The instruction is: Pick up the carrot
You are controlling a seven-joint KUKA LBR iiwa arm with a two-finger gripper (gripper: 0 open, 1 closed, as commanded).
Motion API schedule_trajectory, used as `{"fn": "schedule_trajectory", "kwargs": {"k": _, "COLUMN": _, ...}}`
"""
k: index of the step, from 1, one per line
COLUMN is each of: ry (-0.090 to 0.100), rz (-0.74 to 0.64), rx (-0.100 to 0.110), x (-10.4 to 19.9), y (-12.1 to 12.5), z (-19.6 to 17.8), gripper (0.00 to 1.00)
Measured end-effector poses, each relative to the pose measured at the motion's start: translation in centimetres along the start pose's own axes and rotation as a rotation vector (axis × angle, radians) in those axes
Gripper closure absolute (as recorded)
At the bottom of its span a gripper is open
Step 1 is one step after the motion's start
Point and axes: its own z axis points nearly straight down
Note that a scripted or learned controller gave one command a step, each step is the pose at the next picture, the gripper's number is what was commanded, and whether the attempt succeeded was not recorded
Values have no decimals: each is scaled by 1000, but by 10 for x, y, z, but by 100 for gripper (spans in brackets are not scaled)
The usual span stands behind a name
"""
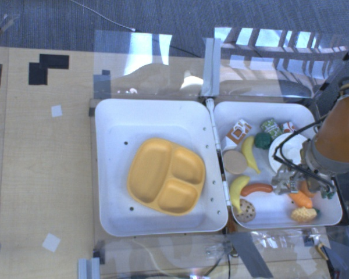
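Two white bins (104, 156) are seen side by side; gripper (291, 183) is lowered near the right bin's front edge beside the carrot (303, 199), finger state unreadable.

The arm (342, 137) wears a broad, rounded orange band above a grey wrist. Thin black cables (291, 137) loop beside it, and its tool (291, 183) is grey metal.

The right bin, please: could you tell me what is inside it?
The right bin holds two bananas, a sausage, a carrot under the gripper, a corn cob and small boxes. The arm covers its right side.
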Motion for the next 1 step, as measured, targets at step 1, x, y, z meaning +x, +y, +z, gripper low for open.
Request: {"fn": "schedule_trajectory", "kwargs": {"k": 1, "ry": 13, "rz": -104, "rx": -3, "x": -1, "y": -22, "z": -17, "gripper": 100}}
